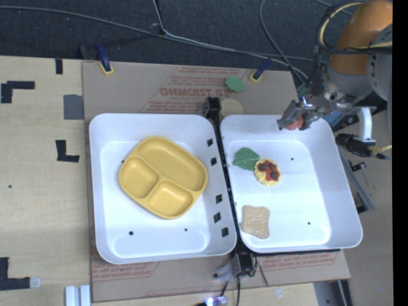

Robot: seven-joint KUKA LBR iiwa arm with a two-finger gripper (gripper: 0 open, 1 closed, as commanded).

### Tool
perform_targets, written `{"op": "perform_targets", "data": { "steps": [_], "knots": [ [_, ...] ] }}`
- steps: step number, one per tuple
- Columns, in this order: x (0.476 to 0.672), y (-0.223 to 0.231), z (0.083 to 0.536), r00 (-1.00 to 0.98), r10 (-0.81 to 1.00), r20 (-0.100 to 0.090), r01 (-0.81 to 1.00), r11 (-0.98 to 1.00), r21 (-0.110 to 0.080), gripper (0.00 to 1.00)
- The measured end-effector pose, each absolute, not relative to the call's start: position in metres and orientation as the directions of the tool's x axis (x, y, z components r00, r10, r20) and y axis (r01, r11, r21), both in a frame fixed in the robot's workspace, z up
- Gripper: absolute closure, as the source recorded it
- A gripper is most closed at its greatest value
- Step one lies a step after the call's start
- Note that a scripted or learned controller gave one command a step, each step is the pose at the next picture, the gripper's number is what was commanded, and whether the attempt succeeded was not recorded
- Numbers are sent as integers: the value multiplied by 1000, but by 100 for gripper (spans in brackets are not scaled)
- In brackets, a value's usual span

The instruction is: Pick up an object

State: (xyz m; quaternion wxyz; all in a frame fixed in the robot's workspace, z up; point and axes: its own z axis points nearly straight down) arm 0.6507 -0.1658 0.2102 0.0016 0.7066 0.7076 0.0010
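Note:
My gripper hangs over the far right corner of the right bin, just above its rim. A small red piece shows between the fingers, lifted off the bin floor, and the gripper is shut on it. On the floor of that bin lie a green leaf, a yellow round piece with red spots touching the leaf's right side, and a tan bread slice near the front left.
The left bin holds a yellow divided plate. A small green waffle-like piece lies on the cardboard behind the bins. Cables run across the dark backdrop, and black clips join the bins along the middle seam.

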Motion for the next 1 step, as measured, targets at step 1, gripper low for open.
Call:
{"op": "perform_targets", "data": {
  "steps": [1],
  "knots": [
    [627, -126, 219, -4, 1000, 1, 1000, 4, -1, 100]
  ]
}}
